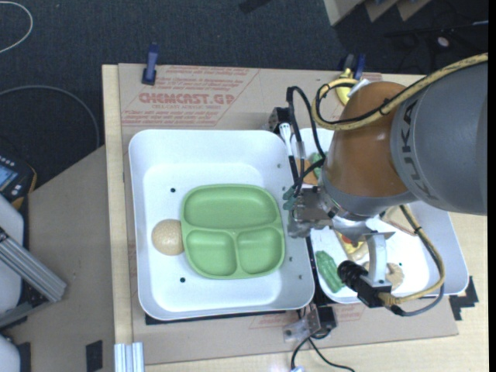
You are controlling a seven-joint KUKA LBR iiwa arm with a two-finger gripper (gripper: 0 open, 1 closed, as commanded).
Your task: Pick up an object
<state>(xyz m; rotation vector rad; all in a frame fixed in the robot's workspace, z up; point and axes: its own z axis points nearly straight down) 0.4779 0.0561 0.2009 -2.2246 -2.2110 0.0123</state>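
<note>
In the left bin (pixel 151 161) lies a green divided tray (pixel 231 229), and a beige round object (pixel 167 237) rests against its left edge. A green oblong item (pixel 327 270) lies at the near left of the right bin (pixel 449 242). Small orange and tan pieces (pixel 394 273) sit beside it, partly hidden by the arm. My gripper (pixel 301 217) hangs low over the wall between the two bins, just right of the tray. The orange and grey wrist (pixel 372 153) covers most of it from above.
Cables loop around the wrist and trail over the right bin to its near edge. A cardboard sheet (pixel 190 91) lies under the bins at the back. A blue clamp (pixel 149 64) sits on the bench's far edge.
</note>
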